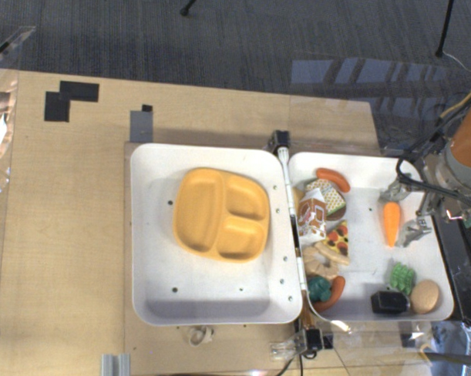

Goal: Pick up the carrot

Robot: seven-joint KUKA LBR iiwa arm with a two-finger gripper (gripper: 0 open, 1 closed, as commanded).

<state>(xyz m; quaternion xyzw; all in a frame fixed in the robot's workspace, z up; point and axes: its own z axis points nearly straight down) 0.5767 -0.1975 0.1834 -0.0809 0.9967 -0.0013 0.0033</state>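
The carrot (391, 223) is lying on the floor of the right bin (367, 169), pointing roughly top to bottom in the camera view, well apart from the cluster of toy food along the bin's left wall. The gripper (404, 212) is straddling it: one finger (393, 192) is sitting at the carrot's upper end, the other (416, 228) just beside its right flank. The fingers are spread and are not closing on anything (no object is lifted between them).

Failure risks, as judged from this position:
- The fingers are standing diagonally across the carrot, not squarely across its width. Closing from here may roll or pivot it out.
- The tapered, smooth body may be slipping toward its narrow end under pressure.
- The green piece (402, 275) and the egg (425, 296) are sitting near below; a skidding carrot could strike them.
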